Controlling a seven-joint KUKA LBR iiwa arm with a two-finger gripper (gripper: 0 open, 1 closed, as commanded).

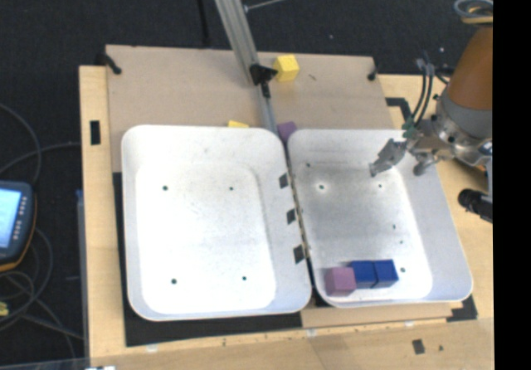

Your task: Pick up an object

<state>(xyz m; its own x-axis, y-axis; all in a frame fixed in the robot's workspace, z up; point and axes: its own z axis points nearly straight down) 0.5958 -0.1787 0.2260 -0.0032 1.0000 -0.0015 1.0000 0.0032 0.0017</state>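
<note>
Tan surface point(332, 82) carries two white bins. At the right bin's point(440, 227) near edge lie a purple block point(339, 279) and, touching it, a blue block point(372, 272). Well apart, above the far right rim, the gripper point(406, 159) hovers, its fingers spread, holding nothing.

Arm point(474, 70): orange-brown rounded band above grey wrist section. Dark cables looped beside it on the left. Tool point(405, 159): grey metal, two slim fingers, small dark fittings.
</note>
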